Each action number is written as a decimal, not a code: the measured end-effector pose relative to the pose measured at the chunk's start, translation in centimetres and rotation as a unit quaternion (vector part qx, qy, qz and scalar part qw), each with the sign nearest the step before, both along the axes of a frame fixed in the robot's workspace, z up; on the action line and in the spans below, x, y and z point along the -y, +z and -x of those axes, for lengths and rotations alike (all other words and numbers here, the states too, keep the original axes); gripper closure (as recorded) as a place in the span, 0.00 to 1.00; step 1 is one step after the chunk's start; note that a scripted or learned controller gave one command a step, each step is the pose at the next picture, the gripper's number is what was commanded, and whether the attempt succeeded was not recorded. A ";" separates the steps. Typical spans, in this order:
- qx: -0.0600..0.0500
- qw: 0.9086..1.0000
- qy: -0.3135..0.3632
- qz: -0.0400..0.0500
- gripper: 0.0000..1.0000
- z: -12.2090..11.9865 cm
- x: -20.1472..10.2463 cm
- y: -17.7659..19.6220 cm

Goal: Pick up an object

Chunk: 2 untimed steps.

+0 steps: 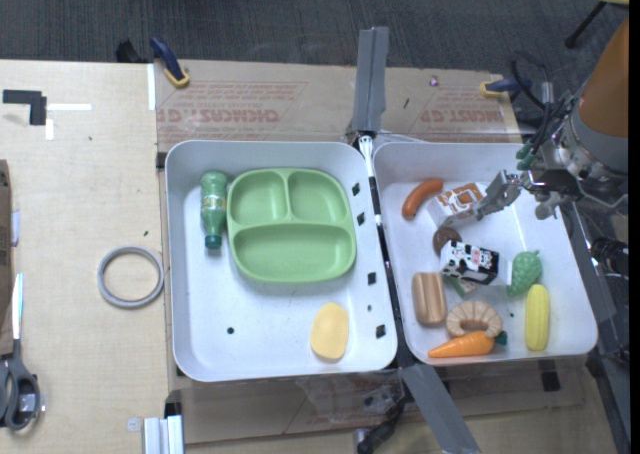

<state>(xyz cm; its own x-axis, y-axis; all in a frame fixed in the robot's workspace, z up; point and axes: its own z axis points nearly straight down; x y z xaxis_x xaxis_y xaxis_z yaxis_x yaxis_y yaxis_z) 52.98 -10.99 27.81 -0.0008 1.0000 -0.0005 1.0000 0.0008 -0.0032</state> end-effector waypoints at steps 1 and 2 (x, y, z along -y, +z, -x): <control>0.001 1.000 0.004 0.000 0.00 4.1 0.0 -16.2; 0.007 0.998 0.061 0.001 0.00 -7.0 -0.7 -18.1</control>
<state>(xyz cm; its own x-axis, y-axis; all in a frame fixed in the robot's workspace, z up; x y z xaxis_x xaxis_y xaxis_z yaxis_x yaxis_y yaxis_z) 59.94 -10.31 9.68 -0.1228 0.9924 -0.0027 0.9924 0.1228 0.0110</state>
